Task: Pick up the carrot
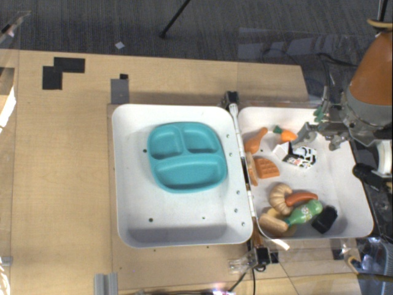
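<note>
The carrot (285, 136), a small orange toy with a green top, lies in the upper part of the right bin (350, 192). My gripper (319, 137) hangs just to the carrot's right, above the bin's upper right area. Its fingers are spread and hold nothing. The left fingertip (305, 133) is close to the carrot's orange end, but I cannot tell whether it touches. The grey arm with its orange band (374, 72) comes in from the right.
An orange wedge-shaped toy (254, 141), a waffle (265, 168) and a black-and-white piece (299, 158) lie near the carrot. Bread pieces (279, 195), a sausage (301, 197), a green bottle (305, 212) and a black item (324, 219) crowd the bin's front. A teal divided plate (184, 155) sits in the left bin (132, 226).
</note>
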`<act>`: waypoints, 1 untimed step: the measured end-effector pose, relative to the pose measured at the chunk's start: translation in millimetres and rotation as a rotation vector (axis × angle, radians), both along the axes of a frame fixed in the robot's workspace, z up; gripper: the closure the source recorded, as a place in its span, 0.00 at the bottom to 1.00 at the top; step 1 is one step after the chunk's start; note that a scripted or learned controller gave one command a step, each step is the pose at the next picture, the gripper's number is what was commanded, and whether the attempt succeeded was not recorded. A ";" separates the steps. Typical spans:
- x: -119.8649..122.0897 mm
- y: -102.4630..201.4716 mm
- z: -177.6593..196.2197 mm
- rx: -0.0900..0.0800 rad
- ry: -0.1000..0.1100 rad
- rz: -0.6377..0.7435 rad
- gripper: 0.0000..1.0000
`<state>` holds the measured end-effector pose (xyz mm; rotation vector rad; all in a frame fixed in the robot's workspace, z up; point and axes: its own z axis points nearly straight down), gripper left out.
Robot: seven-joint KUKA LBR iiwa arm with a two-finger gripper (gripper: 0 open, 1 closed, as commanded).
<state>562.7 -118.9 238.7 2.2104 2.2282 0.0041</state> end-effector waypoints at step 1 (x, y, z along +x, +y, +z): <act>52.1 -29.1 -75.1 0.000 0.004 -0.174 0.00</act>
